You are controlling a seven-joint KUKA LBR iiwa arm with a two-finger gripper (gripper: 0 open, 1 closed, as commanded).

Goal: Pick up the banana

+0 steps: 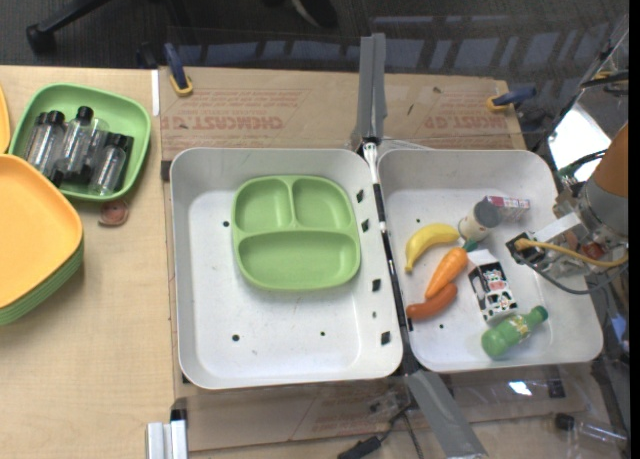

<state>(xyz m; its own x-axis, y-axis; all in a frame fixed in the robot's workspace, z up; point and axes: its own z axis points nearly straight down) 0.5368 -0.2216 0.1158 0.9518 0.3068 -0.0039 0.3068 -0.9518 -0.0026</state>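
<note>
The yellow banana (431, 243) lies curved in the left part of the right bin (570, 347), close to the divider between the bins. An orange carrot (447, 269) lies right below it, almost touching. The gripper (580, 235) sits at the right bin's right rim, well to the right of the banana and apart from it. Nothing is visibly held.
The right bin also holds a red pepper (432, 304), a black-and-white box (491, 288), a green bottle (513, 332) and a grey tube (492, 211). A green divided plate (296, 232) lies in the left bin (200, 347). A tray of vials (80, 142) and orange plates (35, 242) sit at far left.
</note>
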